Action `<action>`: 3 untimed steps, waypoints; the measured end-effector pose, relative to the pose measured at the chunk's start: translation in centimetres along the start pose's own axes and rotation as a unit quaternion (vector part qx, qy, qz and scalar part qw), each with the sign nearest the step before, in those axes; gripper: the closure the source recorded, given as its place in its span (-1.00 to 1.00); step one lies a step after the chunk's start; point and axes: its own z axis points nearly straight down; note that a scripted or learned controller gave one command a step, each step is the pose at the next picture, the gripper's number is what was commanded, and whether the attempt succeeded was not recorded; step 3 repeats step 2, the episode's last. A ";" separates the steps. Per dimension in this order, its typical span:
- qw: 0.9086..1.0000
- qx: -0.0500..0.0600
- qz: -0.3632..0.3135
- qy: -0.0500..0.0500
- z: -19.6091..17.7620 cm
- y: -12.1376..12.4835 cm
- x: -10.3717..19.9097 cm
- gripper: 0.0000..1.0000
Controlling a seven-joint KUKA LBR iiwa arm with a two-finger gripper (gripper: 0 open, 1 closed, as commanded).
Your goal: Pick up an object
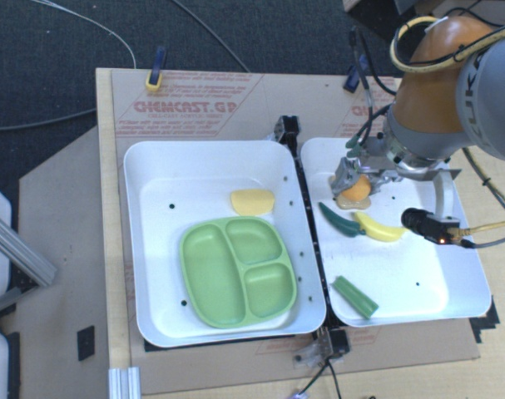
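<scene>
**Claw closed on an orange lump over the right bin**

The claw [353,183] hangs above the far left part of the right bin [464,293], and an orange, rounded lump [355,192] sits between its fingers, gripped from both sides. Whether the lump rests on the bin floor or is lifted clear of it cannot be told.

Just beside the lump, toward the bin's middle, lie a dark green curved piece [339,220] and a yellow banana-shaped piece [378,229], touching end to end. A green block [353,296] lies near the bin's near left corner.

In the left bin [144,181], a green divided plate [238,270] fills the near middle. A pale yellow piece [252,201] lies just beyond the plate's far edge.
</scene>
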 end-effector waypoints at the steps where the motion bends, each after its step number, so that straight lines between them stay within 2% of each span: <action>1: 1.000 -0.001 0.000 0.000 -0.8 2.1 4.2 1.00; 2: 1.000 -0.001 0.000 0.000 -1.9 4.0 9.6 1.00; 3: 1.000 -0.001 0.000 0.000 -1.9 4.0 9.6 1.00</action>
